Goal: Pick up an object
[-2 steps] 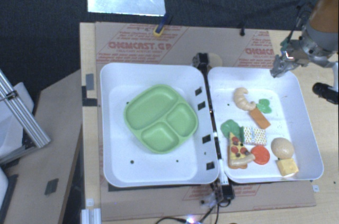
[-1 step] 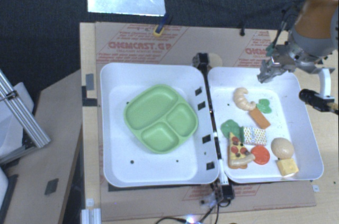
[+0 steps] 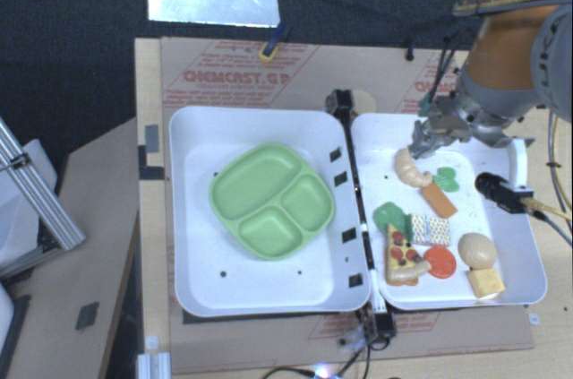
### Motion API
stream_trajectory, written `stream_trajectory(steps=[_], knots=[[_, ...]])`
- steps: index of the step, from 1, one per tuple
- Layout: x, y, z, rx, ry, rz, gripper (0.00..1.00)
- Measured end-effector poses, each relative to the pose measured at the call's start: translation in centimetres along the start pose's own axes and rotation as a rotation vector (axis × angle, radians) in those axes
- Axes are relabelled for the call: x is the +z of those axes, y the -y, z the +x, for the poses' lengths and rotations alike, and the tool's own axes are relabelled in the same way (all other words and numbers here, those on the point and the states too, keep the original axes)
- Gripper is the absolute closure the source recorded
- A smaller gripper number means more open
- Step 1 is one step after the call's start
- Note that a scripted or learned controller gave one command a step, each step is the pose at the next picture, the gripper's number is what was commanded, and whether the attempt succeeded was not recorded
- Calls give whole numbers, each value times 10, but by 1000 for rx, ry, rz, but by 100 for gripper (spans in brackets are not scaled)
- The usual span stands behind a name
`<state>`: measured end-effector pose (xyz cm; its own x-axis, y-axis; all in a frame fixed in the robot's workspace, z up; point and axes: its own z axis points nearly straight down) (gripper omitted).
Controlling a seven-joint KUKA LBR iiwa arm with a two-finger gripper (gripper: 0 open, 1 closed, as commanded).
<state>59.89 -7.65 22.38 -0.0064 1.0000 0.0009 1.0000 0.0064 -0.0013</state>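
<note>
Near edge of right bin (image 3: pixel 528 283): yellow cheese block (image 3: pixel 486 281), beige egg (image 3: pixel 477 250), red tomato slice (image 3: pixel 440 262), pizza slice (image 3: pixel 402 257). Mid-bin — orange carrot stick (image 3: pixel 439 198), croissant (image 3: pixel 410 168). Far edge: gripper (image 3: pixel 430 141) low over croissant — open or closed, cannot tell. Left bin (image 3: pixel 192 279) carries green divided plate (image 3: pixel 271 201), centred.
</note>
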Motion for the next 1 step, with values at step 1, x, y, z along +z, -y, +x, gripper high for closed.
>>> stream_trajectory(steps=[1], knots=[[-1, 2, 18, 0, 0, -1, 100]])
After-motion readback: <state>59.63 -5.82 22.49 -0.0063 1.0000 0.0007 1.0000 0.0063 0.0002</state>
